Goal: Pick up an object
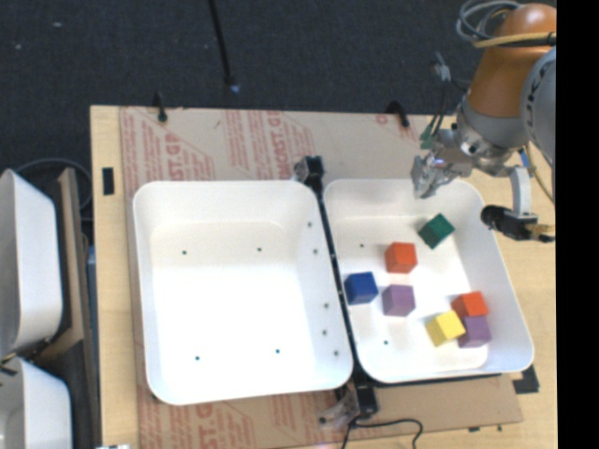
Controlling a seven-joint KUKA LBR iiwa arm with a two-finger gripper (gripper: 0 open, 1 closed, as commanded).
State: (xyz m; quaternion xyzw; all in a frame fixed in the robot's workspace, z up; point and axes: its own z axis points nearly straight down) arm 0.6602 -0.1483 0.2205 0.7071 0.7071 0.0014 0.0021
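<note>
The claw (428,183) hangs over the right bin's (501,267) far rim; whether its fingers are wide or narrow I cannot tell. Nearest it lies a green block (436,231), tilted, with open floor around it. An orange block (401,256), blue block (360,288) and purple block (398,299) sit mid-bin. Red lettering on the desk's cardboard sheet (211,143) is too blurred to read.
</note>
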